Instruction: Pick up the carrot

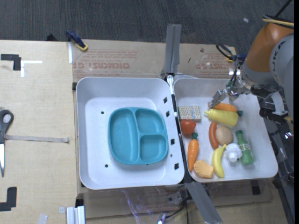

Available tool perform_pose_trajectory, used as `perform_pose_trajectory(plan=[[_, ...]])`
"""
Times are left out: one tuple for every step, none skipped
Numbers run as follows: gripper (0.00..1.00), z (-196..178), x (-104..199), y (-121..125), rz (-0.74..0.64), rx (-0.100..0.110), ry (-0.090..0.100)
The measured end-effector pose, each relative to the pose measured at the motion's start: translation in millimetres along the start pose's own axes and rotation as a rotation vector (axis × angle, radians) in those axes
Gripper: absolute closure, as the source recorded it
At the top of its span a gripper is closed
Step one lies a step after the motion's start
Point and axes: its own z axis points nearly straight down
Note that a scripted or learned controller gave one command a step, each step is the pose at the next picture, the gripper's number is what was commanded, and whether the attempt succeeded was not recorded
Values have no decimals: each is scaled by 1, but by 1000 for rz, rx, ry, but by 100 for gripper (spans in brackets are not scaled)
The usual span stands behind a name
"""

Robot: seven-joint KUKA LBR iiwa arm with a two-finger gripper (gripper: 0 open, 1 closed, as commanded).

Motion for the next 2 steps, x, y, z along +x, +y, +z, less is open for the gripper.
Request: perform_pose_trajectory(plan=[[0, 0, 14, -34, 41, 1, 0], [100, -11, 13, -33, 38, -2, -3]])
